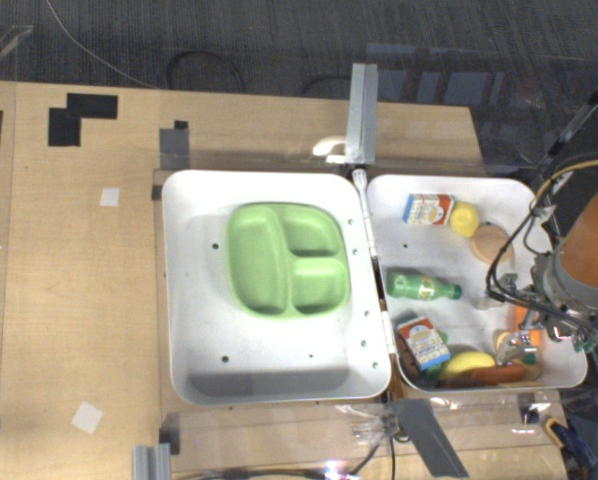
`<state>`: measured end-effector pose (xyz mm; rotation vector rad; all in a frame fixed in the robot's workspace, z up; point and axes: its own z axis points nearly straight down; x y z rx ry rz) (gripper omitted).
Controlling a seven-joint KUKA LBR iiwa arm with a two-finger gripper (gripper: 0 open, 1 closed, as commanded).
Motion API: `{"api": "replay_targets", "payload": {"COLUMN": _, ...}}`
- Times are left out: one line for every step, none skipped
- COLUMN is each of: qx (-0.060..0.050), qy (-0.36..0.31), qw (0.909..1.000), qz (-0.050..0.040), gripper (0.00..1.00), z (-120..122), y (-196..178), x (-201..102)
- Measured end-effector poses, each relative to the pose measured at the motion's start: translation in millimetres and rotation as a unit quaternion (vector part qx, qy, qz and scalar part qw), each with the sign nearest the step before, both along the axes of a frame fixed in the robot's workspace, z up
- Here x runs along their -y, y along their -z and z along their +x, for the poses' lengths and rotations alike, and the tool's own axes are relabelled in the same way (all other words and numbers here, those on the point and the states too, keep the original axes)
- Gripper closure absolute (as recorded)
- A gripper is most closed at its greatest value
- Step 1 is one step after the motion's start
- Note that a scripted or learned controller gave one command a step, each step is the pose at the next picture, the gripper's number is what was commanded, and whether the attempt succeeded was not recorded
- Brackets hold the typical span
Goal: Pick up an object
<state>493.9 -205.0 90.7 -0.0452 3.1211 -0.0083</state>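
Camera view, pincer first: my gripper sits low in the right bin, at about five o'clock of it, under the grey wrist and orange band. I cannot tell how wide it stands, nor whether it has anything; cables and wrist clutter hide that. Judgement: pick not yet shown done, grasp and lift remain. Nearest candidates lie just beside it at nine o'clock: a yellow banana and a red-brown piece along the bin's near wall, touching or nearly so. Further at nine, a small red carton; at ten, a green bottle on its side. Toward twelve, a pale round item, a lemon, a second carton. Left bin holds a green divided tray. Crowding and the near wall could hinder closing.
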Motion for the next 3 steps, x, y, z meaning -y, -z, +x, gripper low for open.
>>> {"api": "replay_targets", "payload": {"qx": -0.002, "qy": -0.007, "qw": 1.0, "qz": -0.0013, "gripper": 0.0, "z": 3.5, "y": -0.1, "x": -2.7}}
{"api": "replay_targets", "payload": {"qx": 0.0, "qy": -0.014, "qw": 0.9999, "qz": -0.0001, "gripper": 0.0, "z": 1.2, "y": 0.0, "x": 0.1}}
{"api": "replay_targets", "payload": {"qx": 0.0, "qy": -0.057, "qw": 0.9984, "qz": -0.0016, "gripper": 0.0, "z": 1.6, "y": -0.1, "x": -1.8}}
